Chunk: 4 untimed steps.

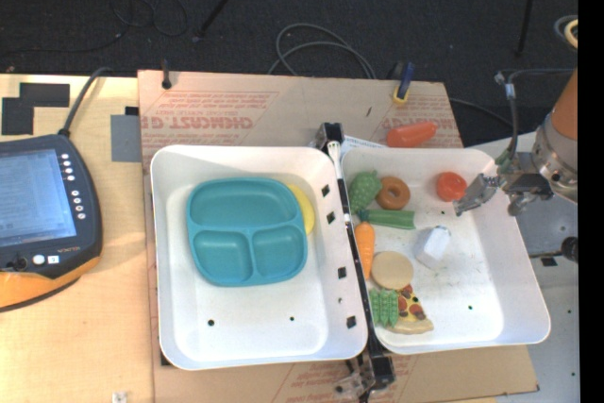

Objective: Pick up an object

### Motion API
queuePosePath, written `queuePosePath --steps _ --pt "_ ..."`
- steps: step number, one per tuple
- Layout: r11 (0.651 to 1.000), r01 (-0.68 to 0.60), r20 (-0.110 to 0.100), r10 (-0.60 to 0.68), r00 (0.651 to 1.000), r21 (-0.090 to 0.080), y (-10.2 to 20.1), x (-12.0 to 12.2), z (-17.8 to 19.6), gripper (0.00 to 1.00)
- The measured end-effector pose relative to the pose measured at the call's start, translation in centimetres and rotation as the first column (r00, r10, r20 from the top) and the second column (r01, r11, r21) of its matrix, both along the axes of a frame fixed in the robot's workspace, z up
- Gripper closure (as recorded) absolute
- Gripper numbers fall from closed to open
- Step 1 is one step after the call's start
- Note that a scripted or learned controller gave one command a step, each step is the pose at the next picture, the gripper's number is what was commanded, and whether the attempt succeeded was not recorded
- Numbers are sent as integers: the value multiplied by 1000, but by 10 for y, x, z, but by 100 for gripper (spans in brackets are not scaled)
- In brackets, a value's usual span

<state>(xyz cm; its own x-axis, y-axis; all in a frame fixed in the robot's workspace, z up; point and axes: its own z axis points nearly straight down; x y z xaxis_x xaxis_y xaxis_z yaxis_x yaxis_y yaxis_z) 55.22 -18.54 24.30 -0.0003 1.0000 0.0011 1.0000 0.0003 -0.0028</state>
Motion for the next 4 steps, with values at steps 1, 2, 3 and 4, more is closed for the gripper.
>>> queuePosePath --steps 1,2,3,4 --pt "1000 3 -7 -3 1000 2 -29 -44 -73 0" --pt "1000 3 0 -3 1000 1 26 -78 -159 0" --pt "1000 -6 7 6 1000 0 155 -56 -51 0" --pt "1000 -1 -3 1 1000 1 187 -78 -56 0"
